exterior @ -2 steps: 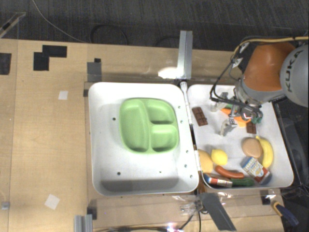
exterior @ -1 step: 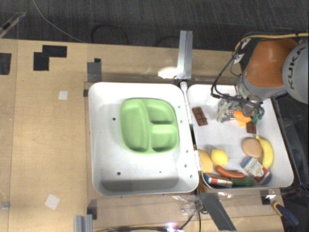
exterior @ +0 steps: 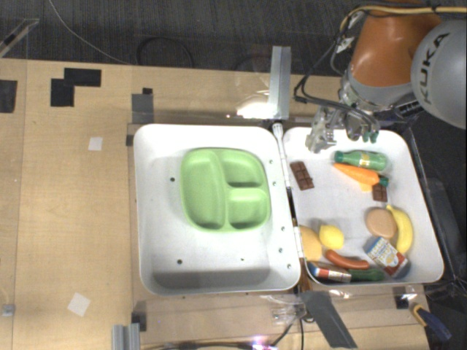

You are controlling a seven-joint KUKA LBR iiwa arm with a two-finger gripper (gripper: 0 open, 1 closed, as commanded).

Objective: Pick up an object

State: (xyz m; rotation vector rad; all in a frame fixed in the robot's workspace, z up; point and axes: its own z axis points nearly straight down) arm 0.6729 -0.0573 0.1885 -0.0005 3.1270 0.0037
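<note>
Nearest the camera, along the front wall of my right-hand shallow white bin, lies a cluster of toy food: a red-and-dark marker-like stick, a red sausage, a small printed carton tilted in the corner, a yellow lemon and a pale yellow rounded piece pressed against the bin's left wall. Just behind them sit a tan round bun and a yellow banana, touching each other. Farther back are a small brown chocolate square, an orange carrot and a green bottle with a red cap, the bottle just behind the carrot. A brown chocolate bar lies apart, near the left wall.

My left-hand white bin holds a light green plastic divided tray, lying flat at its middle. Both bins rest on the pale wooden counter.

My end effector hovers over the back edge of the right bin, just behind the green bottle and not touching any item. Nothing sits between my fingers; whether they stand wide or narrow, I cannot tell. My orange band and grey arm reach in from the upper right.
</note>
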